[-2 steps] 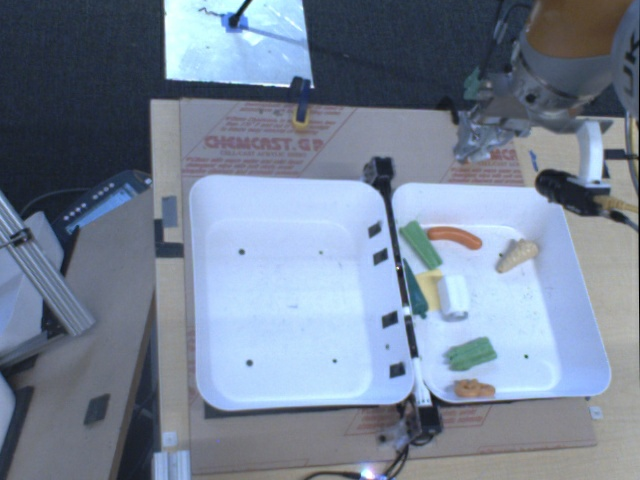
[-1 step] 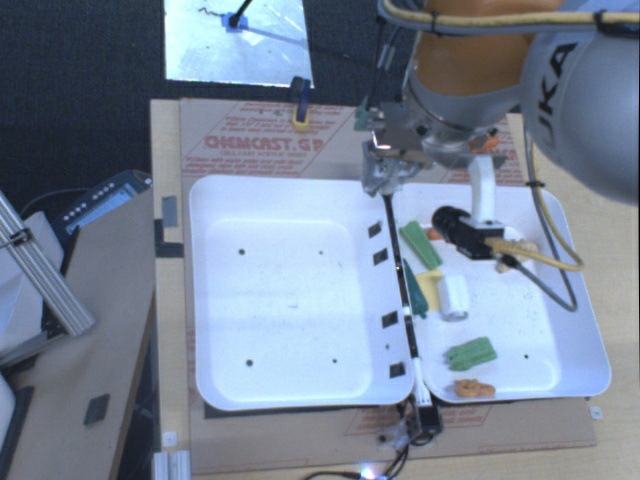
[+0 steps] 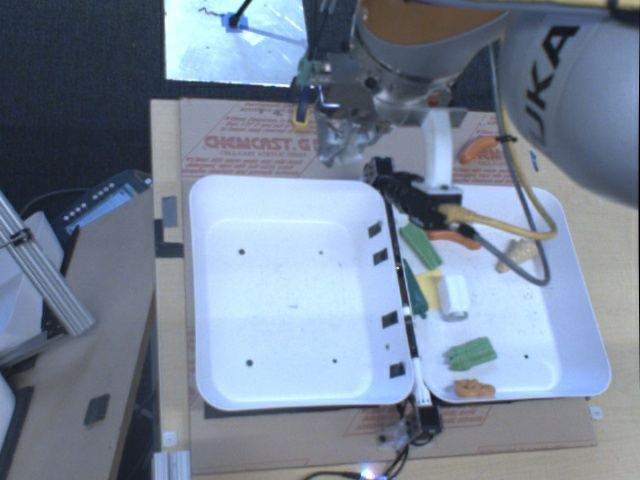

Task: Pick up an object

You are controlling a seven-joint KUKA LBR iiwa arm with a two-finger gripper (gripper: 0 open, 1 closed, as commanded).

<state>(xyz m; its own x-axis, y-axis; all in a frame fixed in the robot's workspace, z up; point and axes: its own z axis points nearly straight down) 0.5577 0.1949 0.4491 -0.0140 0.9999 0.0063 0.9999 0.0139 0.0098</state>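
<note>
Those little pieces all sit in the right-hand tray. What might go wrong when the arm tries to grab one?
The green stick, yellow piece and white cylinder crowd together along the left side of the right tray. The gripper may well nudge a neighbour or bump that side wall. The orange piece lies close against the tray's front rim, which probably leaves little room to grasp it.

The arm (image 3: 570,88), cut off top and right, partly hides an orange piece (image 3: 476,150).
</note>
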